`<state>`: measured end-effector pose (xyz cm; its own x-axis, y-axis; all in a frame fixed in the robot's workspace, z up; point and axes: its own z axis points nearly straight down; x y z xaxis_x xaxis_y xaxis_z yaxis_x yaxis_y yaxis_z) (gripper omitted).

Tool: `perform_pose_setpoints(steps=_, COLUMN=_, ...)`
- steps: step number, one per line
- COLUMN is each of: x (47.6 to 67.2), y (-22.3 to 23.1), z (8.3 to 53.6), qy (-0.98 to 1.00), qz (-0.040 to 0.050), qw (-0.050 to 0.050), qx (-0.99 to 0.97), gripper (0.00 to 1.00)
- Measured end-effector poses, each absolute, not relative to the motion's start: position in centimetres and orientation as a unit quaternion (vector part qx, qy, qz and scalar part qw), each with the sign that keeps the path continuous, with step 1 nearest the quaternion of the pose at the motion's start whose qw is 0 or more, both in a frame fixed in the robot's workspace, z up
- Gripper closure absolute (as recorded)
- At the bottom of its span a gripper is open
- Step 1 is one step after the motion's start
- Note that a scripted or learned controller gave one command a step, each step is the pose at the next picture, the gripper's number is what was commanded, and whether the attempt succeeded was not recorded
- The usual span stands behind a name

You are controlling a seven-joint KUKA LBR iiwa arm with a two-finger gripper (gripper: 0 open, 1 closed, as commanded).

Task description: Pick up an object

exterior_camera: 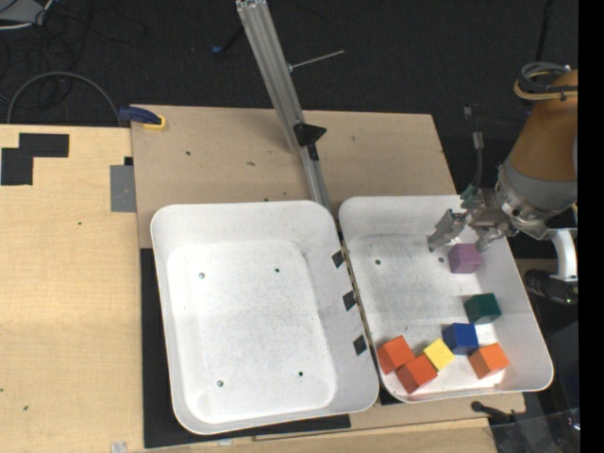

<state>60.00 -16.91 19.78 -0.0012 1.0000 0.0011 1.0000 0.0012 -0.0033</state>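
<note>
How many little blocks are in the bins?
7, all in the right bin: a purple block under the hand, a green block, and blue, white, yellow and two orange at the near edge. More could hide behind.

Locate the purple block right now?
The purple block sits in the right bin, toward its far right side, right under the gripper. The green block is its nearest neighbour, nearer the camera.

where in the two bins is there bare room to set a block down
The left white bin is bare wall to wall. The right white bin has bare floor along its left side. Crowded: the near corner's coloured cube cluster, and the purple cube under the tool.
</note>
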Motion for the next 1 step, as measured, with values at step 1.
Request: perform_pose_setpoints(steps=1, x=53.76, y=-16.93, z=11.03, qy=-0.706, qz=0.0036, qw=0.007, qx=-0.708, gripper=0.0)
